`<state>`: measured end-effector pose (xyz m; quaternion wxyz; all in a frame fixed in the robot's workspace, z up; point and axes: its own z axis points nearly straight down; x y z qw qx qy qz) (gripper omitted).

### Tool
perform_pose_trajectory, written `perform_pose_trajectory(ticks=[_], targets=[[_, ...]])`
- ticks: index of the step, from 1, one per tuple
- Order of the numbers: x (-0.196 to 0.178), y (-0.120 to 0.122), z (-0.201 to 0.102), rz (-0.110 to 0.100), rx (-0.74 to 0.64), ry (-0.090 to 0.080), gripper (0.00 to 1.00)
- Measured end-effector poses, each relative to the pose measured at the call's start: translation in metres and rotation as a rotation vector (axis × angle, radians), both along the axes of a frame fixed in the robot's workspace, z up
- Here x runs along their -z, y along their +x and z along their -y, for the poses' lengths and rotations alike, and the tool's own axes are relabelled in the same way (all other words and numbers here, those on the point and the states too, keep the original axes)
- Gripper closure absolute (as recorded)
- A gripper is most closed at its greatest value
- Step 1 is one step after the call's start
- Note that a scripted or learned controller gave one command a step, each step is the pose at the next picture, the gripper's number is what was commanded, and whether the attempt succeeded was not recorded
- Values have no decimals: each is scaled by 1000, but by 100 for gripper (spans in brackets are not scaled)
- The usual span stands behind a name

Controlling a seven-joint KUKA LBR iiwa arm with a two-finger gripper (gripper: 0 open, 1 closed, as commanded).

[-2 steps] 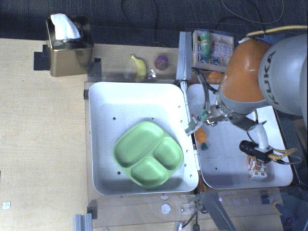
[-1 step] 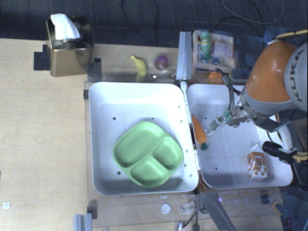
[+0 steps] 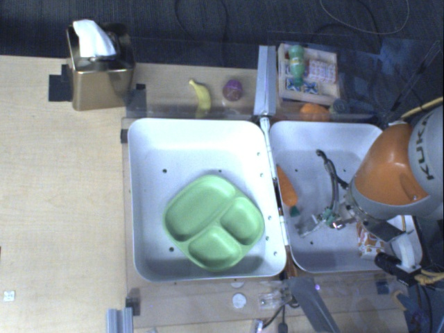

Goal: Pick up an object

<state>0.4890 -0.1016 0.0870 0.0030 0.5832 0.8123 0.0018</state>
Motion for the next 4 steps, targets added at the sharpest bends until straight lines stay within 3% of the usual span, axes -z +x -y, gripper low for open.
perform_pose_trajectory(ticks=[1,2,3,4], targets=[[0,0,106,1,-217,-4,0],[0,97,104,1,82,0,0],[0,55,11,0,78,3,0],[-97,41,75,0,-256,-4,0]])
